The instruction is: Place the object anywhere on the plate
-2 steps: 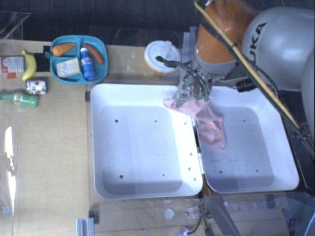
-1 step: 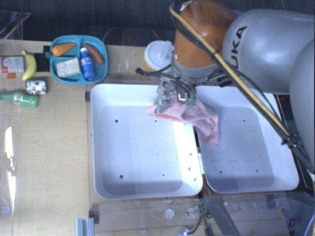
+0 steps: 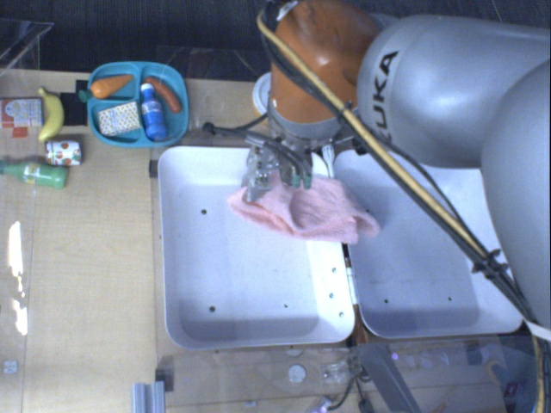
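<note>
A pink cloth (image 3: 314, 215) hangs spread over the divider between the two white bins, its top edge gathered up into my gripper (image 3: 277, 177). The gripper is shut on that upper edge, near the back of the left bin (image 3: 215, 291). A fold in the cloth runs down from the fingers (image 3: 256, 181). A blue divided plate (image 3: 176, 89) sits on the bench at the back left, outside the bins, and holds toy food. The rim of a white round dish (image 3: 260, 93) peeks out behind the orange wrist.
The right bin (image 3: 430, 299) lies under the arm's grey links. A banana (image 3: 52, 114), a small can (image 3: 63, 152), a green bottle (image 3: 34, 174) and a carton (image 3: 19, 114) lie on the wooden bench at far left. Cables run along the arm.
</note>
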### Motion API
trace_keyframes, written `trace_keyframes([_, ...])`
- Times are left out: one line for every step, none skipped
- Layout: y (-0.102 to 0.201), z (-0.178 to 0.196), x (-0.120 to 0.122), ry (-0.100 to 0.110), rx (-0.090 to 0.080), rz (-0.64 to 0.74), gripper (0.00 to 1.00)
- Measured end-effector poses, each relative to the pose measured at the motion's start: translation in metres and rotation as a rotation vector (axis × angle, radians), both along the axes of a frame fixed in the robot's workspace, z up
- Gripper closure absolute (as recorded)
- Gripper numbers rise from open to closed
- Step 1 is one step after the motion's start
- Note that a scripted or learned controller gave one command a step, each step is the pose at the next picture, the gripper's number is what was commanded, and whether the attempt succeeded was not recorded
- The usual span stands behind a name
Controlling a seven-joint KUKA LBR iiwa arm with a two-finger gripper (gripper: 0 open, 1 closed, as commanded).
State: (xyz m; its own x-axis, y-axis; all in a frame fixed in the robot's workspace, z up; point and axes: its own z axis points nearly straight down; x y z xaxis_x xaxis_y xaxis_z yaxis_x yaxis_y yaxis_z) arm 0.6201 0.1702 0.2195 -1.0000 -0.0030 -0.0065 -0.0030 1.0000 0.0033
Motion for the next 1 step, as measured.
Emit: trace_keyframes([-0.0002, 0.0001, 0.0001, 0.0, 0.0, 0.0, 0.0])
